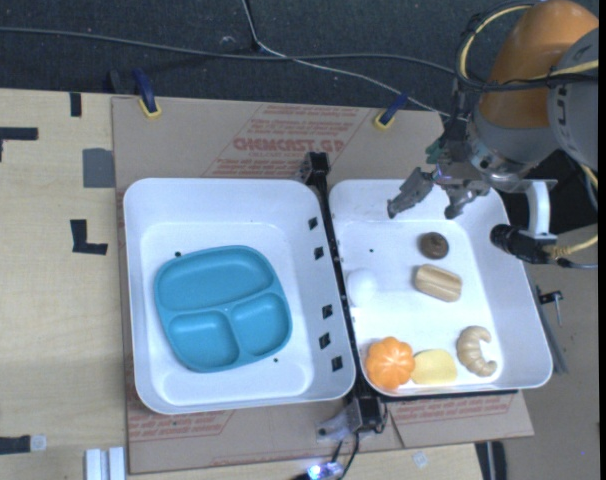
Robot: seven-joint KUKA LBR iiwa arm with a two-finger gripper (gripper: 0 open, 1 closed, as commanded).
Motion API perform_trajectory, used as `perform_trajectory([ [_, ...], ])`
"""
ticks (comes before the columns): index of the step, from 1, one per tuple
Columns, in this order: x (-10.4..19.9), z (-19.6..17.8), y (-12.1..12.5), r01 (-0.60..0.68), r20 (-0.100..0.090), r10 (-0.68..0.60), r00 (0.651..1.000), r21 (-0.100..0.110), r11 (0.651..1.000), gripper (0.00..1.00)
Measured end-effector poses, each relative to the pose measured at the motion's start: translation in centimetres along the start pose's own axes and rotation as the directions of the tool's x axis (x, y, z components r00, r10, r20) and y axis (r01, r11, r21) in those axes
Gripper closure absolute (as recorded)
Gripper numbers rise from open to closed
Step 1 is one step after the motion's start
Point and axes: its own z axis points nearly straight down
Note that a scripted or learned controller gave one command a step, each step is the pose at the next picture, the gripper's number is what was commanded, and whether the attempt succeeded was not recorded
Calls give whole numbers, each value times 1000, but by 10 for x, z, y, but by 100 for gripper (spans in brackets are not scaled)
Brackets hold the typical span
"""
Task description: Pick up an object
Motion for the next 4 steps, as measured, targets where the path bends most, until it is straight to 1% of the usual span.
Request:
perform_trajectory([
  [1, 0, -7, 2, 3, 1, -3, 1000, -12, 1000, 0],
  [2, -1, 56, -2, 3, 1, -3, 1000, -8, 1000, 0],
  [3, 6, 119, -1, 3, 1, -3, 1000, -7, 1000, 0],
  [4, 7, 159, -1, 4, 2, -4, 1000, -13, 1000, 0],
])
